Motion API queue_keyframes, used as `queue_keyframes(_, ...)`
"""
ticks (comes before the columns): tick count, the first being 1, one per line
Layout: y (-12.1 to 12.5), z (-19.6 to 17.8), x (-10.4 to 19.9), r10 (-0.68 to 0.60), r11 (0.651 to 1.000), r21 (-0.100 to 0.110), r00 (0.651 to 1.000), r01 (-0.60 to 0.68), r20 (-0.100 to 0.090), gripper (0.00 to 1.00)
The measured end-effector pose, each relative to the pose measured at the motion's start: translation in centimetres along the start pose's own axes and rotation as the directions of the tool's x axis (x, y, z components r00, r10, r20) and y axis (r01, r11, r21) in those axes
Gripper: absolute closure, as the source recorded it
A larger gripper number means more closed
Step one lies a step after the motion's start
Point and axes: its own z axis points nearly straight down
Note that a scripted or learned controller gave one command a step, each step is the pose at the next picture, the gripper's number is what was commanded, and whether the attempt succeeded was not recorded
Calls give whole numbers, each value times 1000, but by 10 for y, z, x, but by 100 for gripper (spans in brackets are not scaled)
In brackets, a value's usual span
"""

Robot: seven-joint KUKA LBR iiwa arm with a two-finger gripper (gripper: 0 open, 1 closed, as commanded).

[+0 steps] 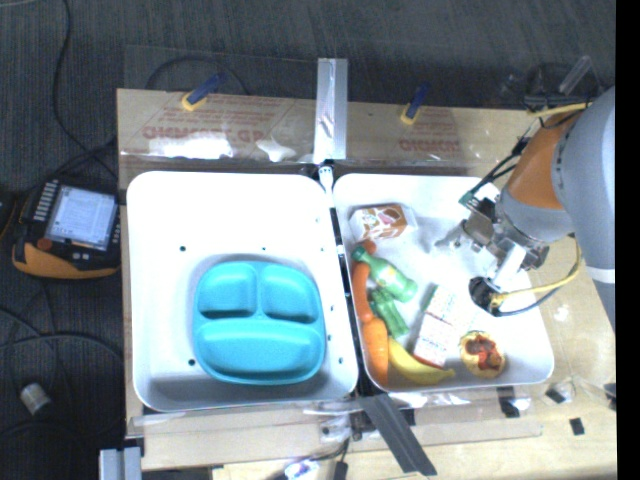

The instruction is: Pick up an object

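Gripper [470, 230] over upper part of right bin [526, 354], above bare floor. Jaws' opening: cannot tell. Nearest candidates: brown packet [382, 222], just view-left; white carton [435, 330], toward near rim, long axis roughly along bin depth.

Dark grey carpet floor [100, 28] surrounds the pale bench [578, 360]. A handheld screen unit [70, 230] lies on the floor off the bench's left edge. A blue clamp [203, 92] and a yellow clamp [413, 108] grip the back edge. Light is even, with soft shadows.
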Motion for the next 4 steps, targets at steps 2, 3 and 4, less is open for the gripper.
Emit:
queue_keyframes(2, 4, -101, 27, 429, 903, -8, 904, -429, 2, 100)
queue_keyframes(3, -21, -105, 52, 429, 903, -8, 903, -429, 3, 100)
queue_keyframes(4, -33, -274, 53, 293, 956, -8, 956, -293, 3, 100)
